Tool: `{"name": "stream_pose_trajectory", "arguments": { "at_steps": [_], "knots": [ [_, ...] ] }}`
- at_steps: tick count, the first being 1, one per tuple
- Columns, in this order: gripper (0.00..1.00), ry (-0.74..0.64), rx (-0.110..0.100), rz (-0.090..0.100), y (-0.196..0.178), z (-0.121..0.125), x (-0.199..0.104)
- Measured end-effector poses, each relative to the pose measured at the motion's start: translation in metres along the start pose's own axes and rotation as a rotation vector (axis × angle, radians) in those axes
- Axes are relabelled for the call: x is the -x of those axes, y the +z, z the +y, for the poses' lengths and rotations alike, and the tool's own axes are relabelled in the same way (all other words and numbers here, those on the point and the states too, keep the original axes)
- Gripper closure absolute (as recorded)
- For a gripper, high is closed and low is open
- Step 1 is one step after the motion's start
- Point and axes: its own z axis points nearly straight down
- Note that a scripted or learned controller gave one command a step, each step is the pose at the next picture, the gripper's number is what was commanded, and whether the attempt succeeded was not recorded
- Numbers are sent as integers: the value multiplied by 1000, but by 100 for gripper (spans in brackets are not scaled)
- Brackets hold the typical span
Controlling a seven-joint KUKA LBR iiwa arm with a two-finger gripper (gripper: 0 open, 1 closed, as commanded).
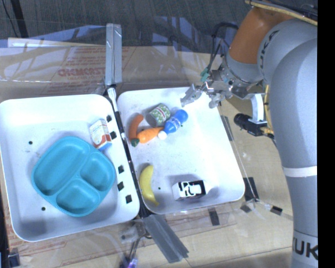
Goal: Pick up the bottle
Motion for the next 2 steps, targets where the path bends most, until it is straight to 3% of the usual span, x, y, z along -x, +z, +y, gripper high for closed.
{"name": "stream_pose_trajectory", "arguments": {
  "at_steps": [1,2],
  "knots": [
    [0,-340,11,-5,103,5,-30],
    [100,-345,5,-2,95,4,-32]
  ]
}}
